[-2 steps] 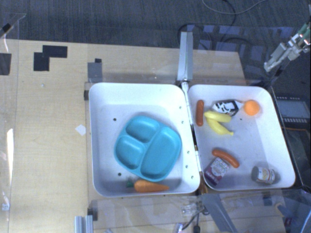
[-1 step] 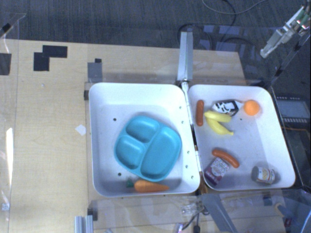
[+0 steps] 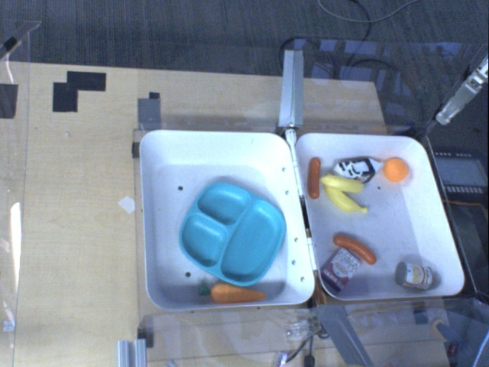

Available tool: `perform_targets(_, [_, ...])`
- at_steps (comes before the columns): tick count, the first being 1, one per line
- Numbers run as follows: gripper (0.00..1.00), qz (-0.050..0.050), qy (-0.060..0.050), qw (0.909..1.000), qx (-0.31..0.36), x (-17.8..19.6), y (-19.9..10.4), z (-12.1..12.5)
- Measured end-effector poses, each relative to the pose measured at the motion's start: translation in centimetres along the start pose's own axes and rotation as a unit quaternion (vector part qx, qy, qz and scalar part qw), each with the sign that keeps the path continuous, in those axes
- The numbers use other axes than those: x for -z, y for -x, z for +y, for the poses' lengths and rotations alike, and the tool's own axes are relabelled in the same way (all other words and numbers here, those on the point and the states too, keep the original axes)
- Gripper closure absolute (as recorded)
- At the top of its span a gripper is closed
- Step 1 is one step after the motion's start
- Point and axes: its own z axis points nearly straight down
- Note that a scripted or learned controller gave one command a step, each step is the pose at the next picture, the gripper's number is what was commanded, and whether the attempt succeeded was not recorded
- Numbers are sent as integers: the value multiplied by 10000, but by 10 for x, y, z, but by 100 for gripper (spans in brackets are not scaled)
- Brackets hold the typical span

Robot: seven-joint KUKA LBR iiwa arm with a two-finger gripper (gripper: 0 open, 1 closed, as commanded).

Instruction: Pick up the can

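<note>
While the gripper (image 3: 444, 118) is seen at the upper right, above and outside the right bin (image 3: 451, 239), its state cannot be told. The can (image 3: 415, 275) is found lying on its side in that bin's near right corner, well apart from the gripper. A pouch (image 3: 341, 268) and a sausage (image 3: 354, 248) lie to its left. A blue plate (image 3: 232, 234) is set in the left bin (image 3: 157, 205).

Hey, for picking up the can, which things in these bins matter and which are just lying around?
Part of the job:
- small grey metal can, on its side in the right white bin
- gripper, up at the far right

Just lying about:
- blue divided plate
- carrot
- two sausages
- yellow bananas
- orange ball
- dark red pouch
</note>
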Motion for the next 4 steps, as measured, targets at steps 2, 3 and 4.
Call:
perform_targets(2, [0,20,-18,9692,-2462,-261,19,58])
perform_targets(3, [0,11,2,9519,-3064,-120,-69,125])
perform_targets(4, [0,6,-16,8690,-4949,-1,-72,144])
